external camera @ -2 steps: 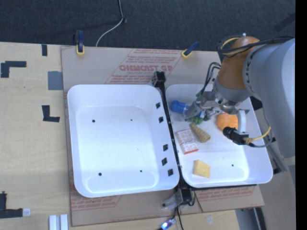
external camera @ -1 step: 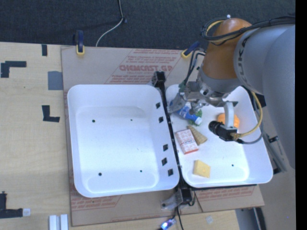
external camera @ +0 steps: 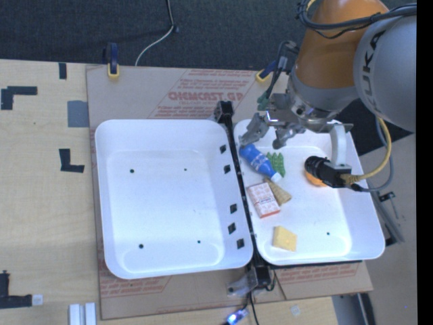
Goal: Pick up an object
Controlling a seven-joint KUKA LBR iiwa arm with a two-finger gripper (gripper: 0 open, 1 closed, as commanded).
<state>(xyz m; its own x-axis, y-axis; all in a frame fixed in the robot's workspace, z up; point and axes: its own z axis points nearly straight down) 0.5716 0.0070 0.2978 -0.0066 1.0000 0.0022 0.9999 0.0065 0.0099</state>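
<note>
Yellow block (external camera: 285, 238), "CHEMCAST" board (external camera: 196, 95)

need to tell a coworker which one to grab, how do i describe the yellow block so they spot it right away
Start at the right bin, the one under the arm. Look at its near end, closest to the front rim: the yellow block lies there alone, a pale wedge like cheese, below the red and white box.

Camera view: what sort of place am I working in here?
Most likely a robotics lab test bench, not a home or shop. Two shallow white bins, the left bin and the right bin, sit on a cardboard sheet clamped to the bench, black tape markers dot the wooden top, and the tool hangs over small mixed items.
</note>
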